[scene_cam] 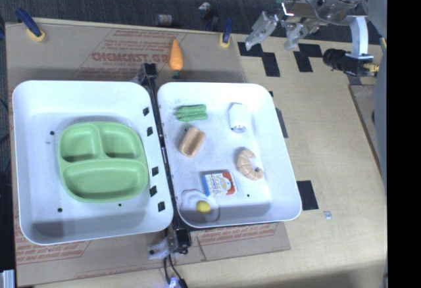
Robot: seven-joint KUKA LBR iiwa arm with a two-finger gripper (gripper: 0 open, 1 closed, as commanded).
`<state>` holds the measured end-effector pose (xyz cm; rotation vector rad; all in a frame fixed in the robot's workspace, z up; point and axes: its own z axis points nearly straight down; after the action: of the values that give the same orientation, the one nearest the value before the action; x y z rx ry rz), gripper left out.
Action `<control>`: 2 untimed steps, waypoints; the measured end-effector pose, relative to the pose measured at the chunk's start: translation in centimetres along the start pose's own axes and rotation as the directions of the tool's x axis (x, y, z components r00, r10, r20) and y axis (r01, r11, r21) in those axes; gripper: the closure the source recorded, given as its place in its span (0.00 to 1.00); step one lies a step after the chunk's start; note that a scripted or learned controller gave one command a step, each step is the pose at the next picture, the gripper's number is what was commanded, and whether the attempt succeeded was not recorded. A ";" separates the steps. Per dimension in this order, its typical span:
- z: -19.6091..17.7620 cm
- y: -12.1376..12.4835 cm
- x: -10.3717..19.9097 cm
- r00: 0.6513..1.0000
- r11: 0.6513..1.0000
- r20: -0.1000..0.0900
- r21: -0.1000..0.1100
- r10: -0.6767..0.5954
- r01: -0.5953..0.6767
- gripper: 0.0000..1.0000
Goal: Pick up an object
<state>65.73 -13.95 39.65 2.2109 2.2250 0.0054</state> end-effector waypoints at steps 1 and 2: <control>4.7 -7.1 5.9 1.000 1.000 -0.001 0.004 -0.001 0.001 0.00; 3.2 -5.2 7.3 1.000 1.000 -0.002 0.003 0.002 -0.002 0.00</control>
<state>60.52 -6.70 36.37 2.2151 2.2253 0.0041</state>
